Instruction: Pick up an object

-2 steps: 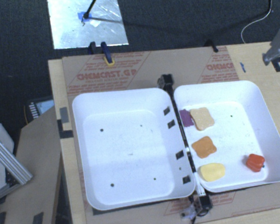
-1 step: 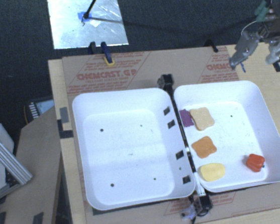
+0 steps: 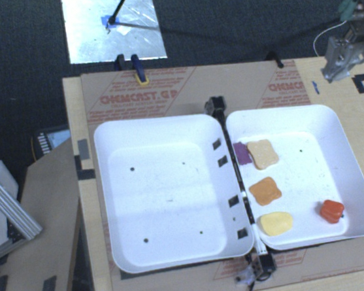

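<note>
The right bin (image 3: 337,122) holds four small pieces: a tan toast-like slab (image 3: 263,154) with a purple piece (image 3: 241,152) just beside it, an orange piece (image 3: 265,191), a yellow oval (image 3: 276,223) lying crosswise (long axis left to right), and a red block (image 3: 332,211) near the front right corner. The gripper (image 3: 342,57) hangs well beyond the bin's far right corner; whether it is spread, I cannot tell.

We see two white bins (image 3: 157,128). In the right one lie a purple piece (image 3: 241,152), a tan piece (image 3: 262,153), an orange piece (image 3: 265,191), a yellow piece (image 3: 276,223) and a red piece (image 3: 332,211).
</note>
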Controlling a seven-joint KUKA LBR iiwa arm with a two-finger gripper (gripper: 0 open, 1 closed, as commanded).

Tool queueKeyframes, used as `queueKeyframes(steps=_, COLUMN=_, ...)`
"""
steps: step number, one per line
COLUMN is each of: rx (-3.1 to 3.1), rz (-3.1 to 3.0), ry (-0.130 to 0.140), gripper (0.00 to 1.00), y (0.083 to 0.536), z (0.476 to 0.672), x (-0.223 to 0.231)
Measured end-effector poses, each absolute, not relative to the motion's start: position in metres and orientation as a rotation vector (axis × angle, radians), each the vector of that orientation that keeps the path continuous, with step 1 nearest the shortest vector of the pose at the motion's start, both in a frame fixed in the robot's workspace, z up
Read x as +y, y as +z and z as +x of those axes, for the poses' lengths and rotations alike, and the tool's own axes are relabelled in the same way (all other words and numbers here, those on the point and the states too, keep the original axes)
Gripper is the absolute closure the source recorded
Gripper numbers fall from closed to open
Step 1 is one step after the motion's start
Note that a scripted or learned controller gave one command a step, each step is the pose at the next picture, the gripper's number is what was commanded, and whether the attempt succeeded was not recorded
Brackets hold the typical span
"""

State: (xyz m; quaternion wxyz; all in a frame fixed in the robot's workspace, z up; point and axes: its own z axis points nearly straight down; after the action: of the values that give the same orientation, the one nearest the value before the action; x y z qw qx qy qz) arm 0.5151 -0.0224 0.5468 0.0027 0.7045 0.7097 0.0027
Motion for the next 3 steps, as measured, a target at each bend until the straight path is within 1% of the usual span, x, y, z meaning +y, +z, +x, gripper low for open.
queueKeyframes(steps=1, rx=2.236, rz=2.211, ry=-0.002, gripper=1.00, y=0.491, z=0.485, x=0.049)
queueKeyframes(steps=2, rx=2.236, rz=2.206, ry=0.009, gripper=1.00, y=0.509, z=0.486, x=0.141)
queueKeyframes(steps=3, rx=2.233, rz=2.211, ry=0.003, gripper=1.00, y=0.497, z=0.486, x=0.206)
